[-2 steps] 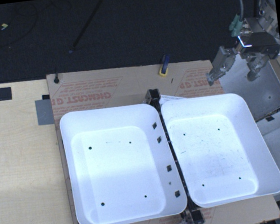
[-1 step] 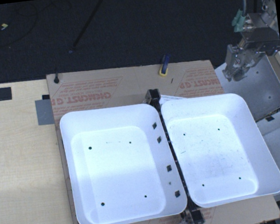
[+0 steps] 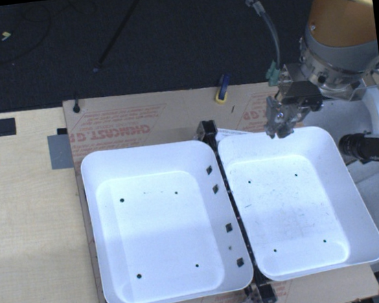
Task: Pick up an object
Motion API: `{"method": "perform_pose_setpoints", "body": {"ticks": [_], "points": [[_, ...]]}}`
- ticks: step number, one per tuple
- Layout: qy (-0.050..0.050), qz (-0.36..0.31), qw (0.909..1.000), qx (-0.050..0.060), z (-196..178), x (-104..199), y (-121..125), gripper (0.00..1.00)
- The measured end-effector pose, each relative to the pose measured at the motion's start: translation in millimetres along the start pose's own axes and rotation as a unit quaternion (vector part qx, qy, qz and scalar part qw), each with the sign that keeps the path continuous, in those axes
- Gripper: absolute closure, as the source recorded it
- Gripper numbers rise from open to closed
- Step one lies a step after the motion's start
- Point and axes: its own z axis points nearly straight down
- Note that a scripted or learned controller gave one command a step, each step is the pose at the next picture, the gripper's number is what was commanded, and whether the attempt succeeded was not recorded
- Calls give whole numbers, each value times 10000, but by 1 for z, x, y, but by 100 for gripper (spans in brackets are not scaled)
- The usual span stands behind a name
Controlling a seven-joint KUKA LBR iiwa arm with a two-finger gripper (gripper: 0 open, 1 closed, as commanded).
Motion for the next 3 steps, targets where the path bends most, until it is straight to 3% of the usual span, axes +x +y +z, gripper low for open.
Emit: {"method": "perform_pose_setpoints", "body": {"ticks": [1, 2, 3], "points": [[1, 3, 10000, -1, 114, 9, 2, 100], [1, 12, 10000, -28, 156, 3, 27, 100], [16, -20, 9999, -120, 29, 38, 12, 100]]}}
